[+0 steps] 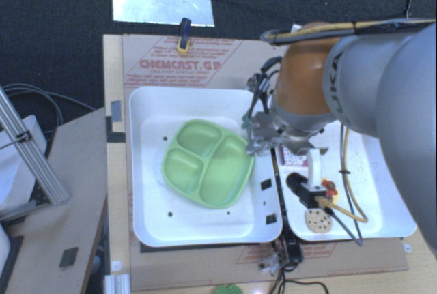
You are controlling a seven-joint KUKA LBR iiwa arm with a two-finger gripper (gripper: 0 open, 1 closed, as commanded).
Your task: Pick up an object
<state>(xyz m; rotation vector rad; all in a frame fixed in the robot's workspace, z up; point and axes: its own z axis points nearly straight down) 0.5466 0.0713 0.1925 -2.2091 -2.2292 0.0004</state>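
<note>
A light green divided plate (pixel 208 162) lies in the left white bin (pixel 153 217), tilted slightly, with three compartments. My gripper (pixel 252 141) is low at the plate's right rim, close to the wall between the two bins. The grey arm with its orange band (pixel 307 81) comes in from the right and hides much of the right bin (pixel 389 217). Whether the gripper touches the plate's rim is unclear.
In the right bin a round tan perforated disc (pixel 317 219) lies near the front wall, a small red and white item (pixel 295 159) sits under the wrist, and a small red-orange piece (pixel 330 186) lies nearby. A cardboard sheet (pixel 181 61) lies under both bins.
</note>
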